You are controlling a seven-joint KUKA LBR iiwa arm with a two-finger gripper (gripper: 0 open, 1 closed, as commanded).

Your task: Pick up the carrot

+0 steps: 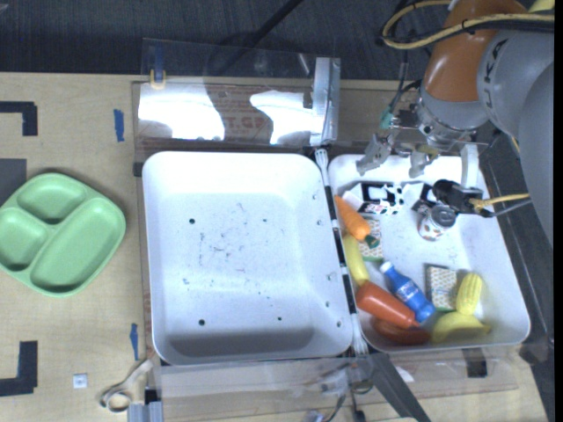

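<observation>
The hand (pixel 400 152) hangs with fingers apart, holding nothing, over the right bin's (pixel 508 262) far end. Below-left of it lies the carrot (pixel 354 219), against the bin's left wall, a banana (pixel 354 260) touching its near end and a blue bottle (pixel 407 290) just beyond

A single fixed camera sits above the tabletop (pixel 70 104) and looks down at a slant, far enough back to take in both white bins: the left bin (pixel 237 253) near the middle and the right bin (pixel 501 262) toward the frame's right side. The arm (pixel 493 51) enters from the upper right, near the lens.
</observation>
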